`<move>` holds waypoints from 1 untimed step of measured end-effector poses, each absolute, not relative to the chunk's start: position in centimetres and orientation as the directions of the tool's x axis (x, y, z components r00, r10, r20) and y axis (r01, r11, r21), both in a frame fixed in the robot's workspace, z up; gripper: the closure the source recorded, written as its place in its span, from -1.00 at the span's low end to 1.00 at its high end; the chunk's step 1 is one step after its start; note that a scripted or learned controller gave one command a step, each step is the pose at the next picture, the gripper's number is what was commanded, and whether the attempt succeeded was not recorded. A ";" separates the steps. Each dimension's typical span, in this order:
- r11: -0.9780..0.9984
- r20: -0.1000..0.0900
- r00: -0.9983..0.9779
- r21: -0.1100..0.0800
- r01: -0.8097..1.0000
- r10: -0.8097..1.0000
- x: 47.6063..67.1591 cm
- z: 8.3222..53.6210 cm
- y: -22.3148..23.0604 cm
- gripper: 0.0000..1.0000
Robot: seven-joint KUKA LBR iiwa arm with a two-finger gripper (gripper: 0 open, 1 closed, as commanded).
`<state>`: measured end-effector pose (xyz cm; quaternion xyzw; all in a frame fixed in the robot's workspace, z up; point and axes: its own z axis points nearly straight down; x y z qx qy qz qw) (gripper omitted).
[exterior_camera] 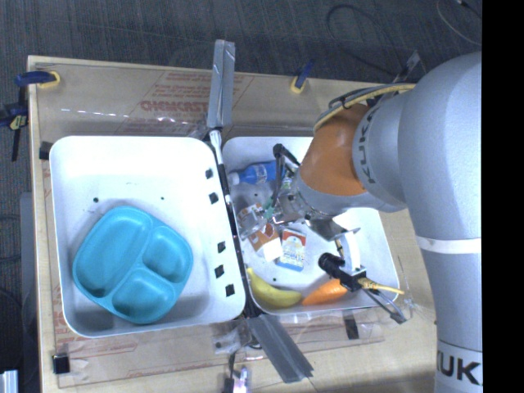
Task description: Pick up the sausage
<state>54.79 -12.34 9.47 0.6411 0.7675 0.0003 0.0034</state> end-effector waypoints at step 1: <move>0.182 -0.003 -0.182 0.000 0.983 0.983 54.7 10.3 -12.3 1.00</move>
